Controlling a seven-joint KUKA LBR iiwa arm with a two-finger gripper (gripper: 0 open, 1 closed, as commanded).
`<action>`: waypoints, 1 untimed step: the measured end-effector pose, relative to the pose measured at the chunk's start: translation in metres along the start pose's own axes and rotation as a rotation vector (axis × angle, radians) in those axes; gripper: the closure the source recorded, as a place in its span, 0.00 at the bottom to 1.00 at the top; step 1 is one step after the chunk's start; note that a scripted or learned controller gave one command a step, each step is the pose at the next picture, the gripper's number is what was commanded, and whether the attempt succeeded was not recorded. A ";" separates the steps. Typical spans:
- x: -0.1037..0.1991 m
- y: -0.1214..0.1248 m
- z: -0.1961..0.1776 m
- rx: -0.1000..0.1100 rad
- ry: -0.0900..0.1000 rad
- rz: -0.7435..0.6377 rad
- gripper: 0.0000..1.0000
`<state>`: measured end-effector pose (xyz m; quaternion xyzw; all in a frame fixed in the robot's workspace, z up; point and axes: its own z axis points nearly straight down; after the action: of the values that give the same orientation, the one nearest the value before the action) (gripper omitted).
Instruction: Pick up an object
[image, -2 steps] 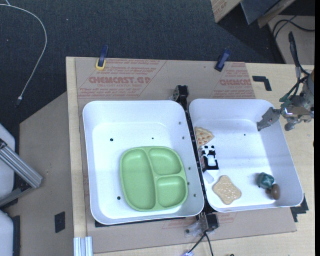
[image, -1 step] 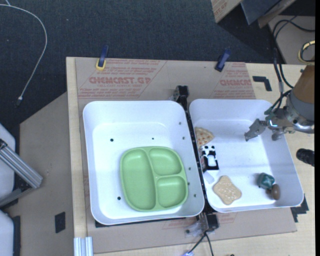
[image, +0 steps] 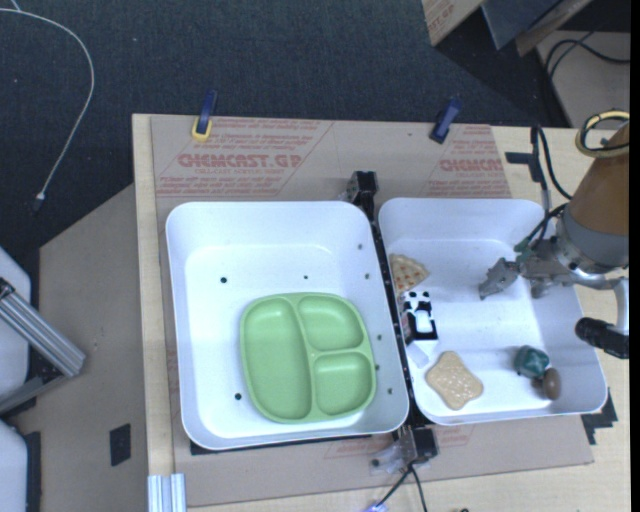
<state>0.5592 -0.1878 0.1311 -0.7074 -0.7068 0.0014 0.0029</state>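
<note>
Bench: brown cardboard sheet (image: 300, 150) under both bins, printed in red "CHEMCAST GP" along its top edge, once above each bin; the print at 1 o'clock is partly hidden by the bin rim. Smaller lines of red text sit above and below the name, too small to read. Two clamps (image: 204, 115) pin the sheet's far edge, one yellow and blue at 11 o'clock, one blue at 1 o'clock.

Left bin (image: 200, 260): a green divided plate (image: 305, 355) with three compartments, lying flat toward the bin's 6 o'clock side. Nothing on the plate.

Right bin (image: 470, 225): four loose items.
- Tan waffle-patterned piece (image: 407, 270) at the bin's 9 o'clock wall, touching the divider.
- Black-and-white block (image: 421, 317) just below it, also beside the divider; markings on it are not readable.
- Beige cracker-shaped toy (image: 453, 381) at 7 o'clock, near the front wall.
- Teal and brown lump (image: 537, 367) at 5 o'clock, near the front right corner.

Arm: enters from 3 o'clock, orange band visible above the grey wrist. Gripper (image: 500, 276) hangs over the middle of the right bin, pointing toward 9 o'clock. Fingers are spread somewhat apart with bare bin floor beneath; nothing sits between them. All four items lie apart from the gripper; the waffle-patterned piece is nearest, to its 9 o'clock.
</note>
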 end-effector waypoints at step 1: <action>0.001 -0.001 0.050 0.000 0.000 -0.001 0.00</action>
<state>0.5582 -0.1871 0.0815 -0.7071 -0.7071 0.0013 0.0027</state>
